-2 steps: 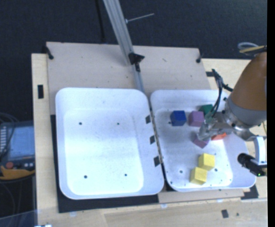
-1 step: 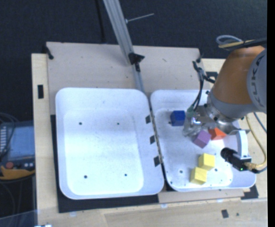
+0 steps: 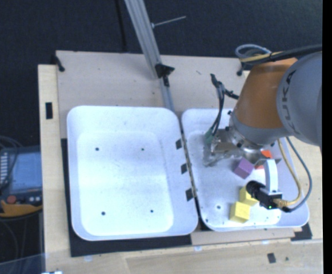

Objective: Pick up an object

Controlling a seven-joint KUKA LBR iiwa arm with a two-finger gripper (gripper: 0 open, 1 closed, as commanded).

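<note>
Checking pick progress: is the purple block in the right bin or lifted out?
In: the purple block lies on the right bin floor beside the gripper.

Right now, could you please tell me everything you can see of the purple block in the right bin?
The purple block is a small cube-like piece, matte lilac, probably foam or painted wood. It lies on the floor of the right bin, near the middle, tilted so one corner points down the view. The arm's wrist overhangs its upper edge, hiding part of it. A red-orange piece sits just up and to its right; whether they touch is unclear. The yellow blocks lie apart, lower in the bin.
</note>
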